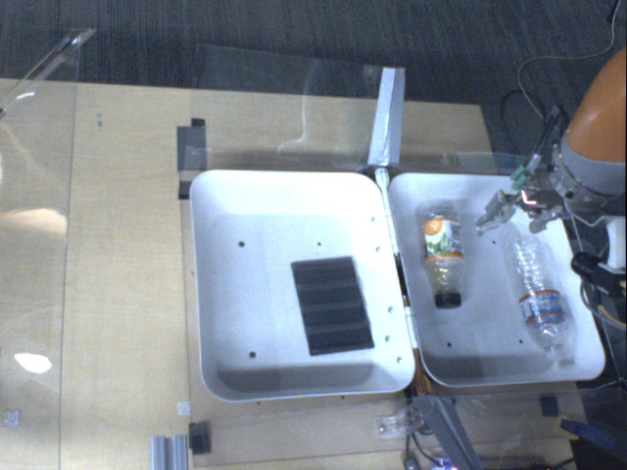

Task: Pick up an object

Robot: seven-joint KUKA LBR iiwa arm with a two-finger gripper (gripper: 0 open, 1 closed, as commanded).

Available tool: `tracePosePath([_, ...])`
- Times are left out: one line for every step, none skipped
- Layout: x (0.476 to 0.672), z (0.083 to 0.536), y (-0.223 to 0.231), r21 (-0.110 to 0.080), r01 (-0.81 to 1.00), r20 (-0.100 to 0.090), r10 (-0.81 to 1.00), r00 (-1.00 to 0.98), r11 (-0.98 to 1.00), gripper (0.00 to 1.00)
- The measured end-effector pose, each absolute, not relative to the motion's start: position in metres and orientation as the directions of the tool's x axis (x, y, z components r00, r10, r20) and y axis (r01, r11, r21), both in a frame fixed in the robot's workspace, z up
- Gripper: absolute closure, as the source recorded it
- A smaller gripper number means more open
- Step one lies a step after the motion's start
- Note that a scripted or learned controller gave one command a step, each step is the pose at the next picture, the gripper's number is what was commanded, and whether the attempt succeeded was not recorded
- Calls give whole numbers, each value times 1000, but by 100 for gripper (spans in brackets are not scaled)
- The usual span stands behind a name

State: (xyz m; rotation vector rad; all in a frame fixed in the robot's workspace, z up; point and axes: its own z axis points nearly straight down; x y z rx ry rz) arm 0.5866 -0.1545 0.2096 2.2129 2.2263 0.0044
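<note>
Over the right-hand shallow white bin (588,360) our two-finger gripper (516,204) hangs near the far rim, its two fingers spread apart with nothing between them. We count two candidates beneath us in that bin. One is a small clear plastic bottle with an orange label and black cap (443,258), lying to the gripper's left in the camera view and toward the near side, its long axis running far-to-near with the cap at the near end. The other is a clear crumpled water bottle with a blue label (539,302), lying almost straight toward the near rim from the gripper, also lengthwise far-to-near. We judge the fingers should close across either bottle's width. A flat ribbed black rectangular block (331,305) rests in the left-hand white bin (220,223), well apart from us.
</note>
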Motion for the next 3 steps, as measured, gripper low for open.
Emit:
tracePosePath([540, 181, -122, 4, 986, 0, 986, -166, 166, 0])
tracePosePath([578, 95, -119, 6, 929, -2, 929, -369, 369, 0])
tracePosePath([615, 89, -103, -24, 901, 9, 902, -432, 432, 0])
